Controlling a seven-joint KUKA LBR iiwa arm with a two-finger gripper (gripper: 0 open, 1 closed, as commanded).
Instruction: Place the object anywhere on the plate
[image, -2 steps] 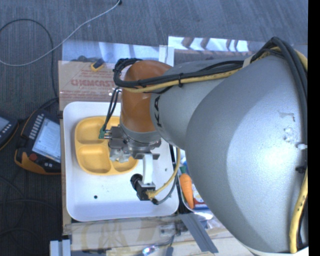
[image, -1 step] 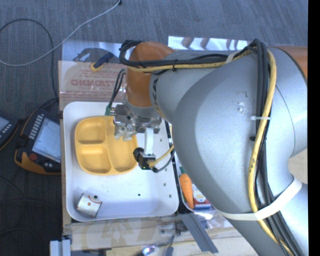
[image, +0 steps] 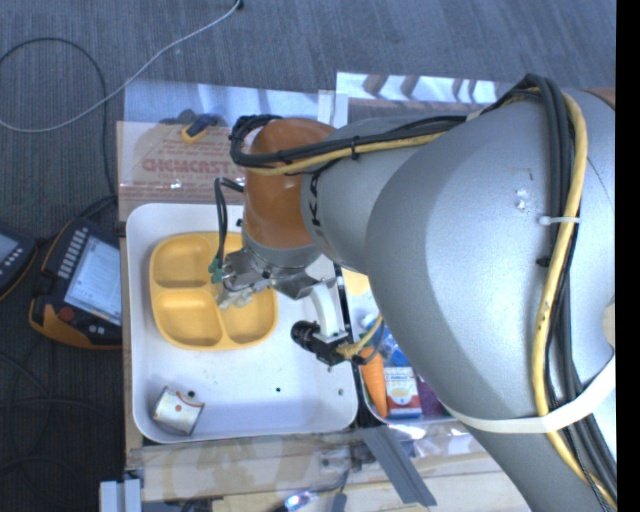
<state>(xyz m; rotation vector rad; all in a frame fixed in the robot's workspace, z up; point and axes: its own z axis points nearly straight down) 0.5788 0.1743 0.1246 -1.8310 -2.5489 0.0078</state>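
A yellow divided plate (image: 185, 290) lies in the left white bin (image: 145, 390), toward its far left. My gripper (image: 232, 284) hangs over the plate's right-hand compartments, close to the surface, and the orange wrist band (image: 280, 195) rises behind it. A small green bit shows at the gripper's left side; I cannot tell what it is. A silver cup-like object with a red spot (image: 177, 410) lies on its side in the near left corner of the same bin, well apart from the gripper.
The big grey arm (image: 470, 250) covers most of the right bin; an orange carrot-like item (image: 371, 385) and a blue-and-white packet (image: 401, 385) show at its near left. A cardboard sheet (image: 175, 165) lies behind the left bin. A pendant (image: 85, 285) sits on the floor at left.
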